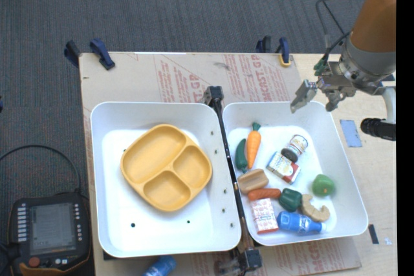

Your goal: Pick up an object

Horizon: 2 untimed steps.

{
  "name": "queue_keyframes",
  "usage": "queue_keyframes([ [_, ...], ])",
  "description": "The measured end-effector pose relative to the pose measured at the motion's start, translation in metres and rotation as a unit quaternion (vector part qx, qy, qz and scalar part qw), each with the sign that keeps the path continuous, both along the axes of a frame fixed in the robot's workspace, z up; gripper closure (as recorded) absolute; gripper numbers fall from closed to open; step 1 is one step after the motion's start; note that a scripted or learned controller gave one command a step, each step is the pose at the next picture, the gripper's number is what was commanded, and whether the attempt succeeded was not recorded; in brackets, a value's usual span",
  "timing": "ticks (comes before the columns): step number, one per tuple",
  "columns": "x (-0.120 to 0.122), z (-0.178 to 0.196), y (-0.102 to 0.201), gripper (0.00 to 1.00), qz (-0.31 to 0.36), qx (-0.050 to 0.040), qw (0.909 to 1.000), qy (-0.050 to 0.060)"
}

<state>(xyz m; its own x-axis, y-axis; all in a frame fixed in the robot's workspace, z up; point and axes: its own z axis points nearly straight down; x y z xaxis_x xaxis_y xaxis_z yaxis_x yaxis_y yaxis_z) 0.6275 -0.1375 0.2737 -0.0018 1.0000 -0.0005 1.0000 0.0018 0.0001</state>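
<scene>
We found the gripper (318, 94) at the frame's upper right, above the right bin's (349, 171) far rim, jaws spread and grasping nothing. The carrot (253, 145) lay in that bin, upper left.

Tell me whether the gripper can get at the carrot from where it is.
Probably yes. The gripper hangs open above the right bin's far rim, and the carrot lies uncovered on top, though a green vegetable sits tight against its left side.
</scene>
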Motion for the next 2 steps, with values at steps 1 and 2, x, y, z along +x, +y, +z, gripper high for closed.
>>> queue_keyframes([
  [1, 0.016, -0.167, 0.013, 0.00, 0.000, -0.0004, 1.0000, -0.002],
  [2, 0.016, -0.185, 0.053, 0.00, -0.001, -0.0021, 1.0000, 0.001],
])
